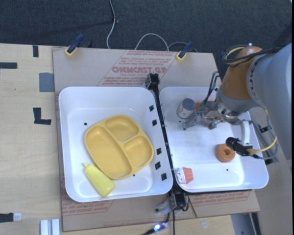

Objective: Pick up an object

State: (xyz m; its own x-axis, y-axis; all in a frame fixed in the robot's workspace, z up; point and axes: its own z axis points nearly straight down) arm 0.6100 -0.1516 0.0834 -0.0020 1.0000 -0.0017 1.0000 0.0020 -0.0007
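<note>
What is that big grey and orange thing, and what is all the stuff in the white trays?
The big grey thing with the orange band is a robot arm. It reaches in from the right side of the picture. At its end is a gripper, a kind of hand with two fingers. Its job is to pick something up.

The picture comes from a camera fixed above the bench, looking down at a slant.

Two shallow white bins sit side by side. In the left bin lie a yellow plate with three sections and a yellow squeeze bottle beside it. In the right bin lie a small grey cup near the gripper, an orange doughnut, and a small orange and white thing in the near corner.

I cannot tell that the gripper holds anything right now.
</note>
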